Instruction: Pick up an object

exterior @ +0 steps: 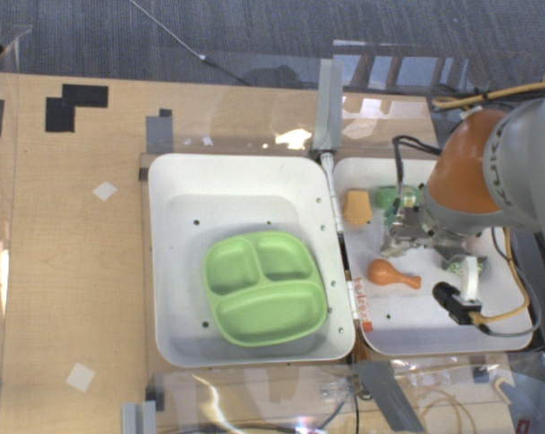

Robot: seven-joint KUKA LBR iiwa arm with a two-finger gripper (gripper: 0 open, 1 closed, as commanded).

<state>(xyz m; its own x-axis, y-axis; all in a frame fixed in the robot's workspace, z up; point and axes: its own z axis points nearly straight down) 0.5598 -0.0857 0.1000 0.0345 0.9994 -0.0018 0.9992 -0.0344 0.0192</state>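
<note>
Camera view showed us the tool (406,231) low in the right bin (516,328), above an orange drumstick toy (394,275); we could not tell its opening.

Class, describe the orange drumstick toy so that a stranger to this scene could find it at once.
Start at the right bin, the one the grey arm reaches into. Near its middle, below the tan block, lies the drumstick. It alone is orange and pear-shaped, with a thin handle end pointing right.
</note>
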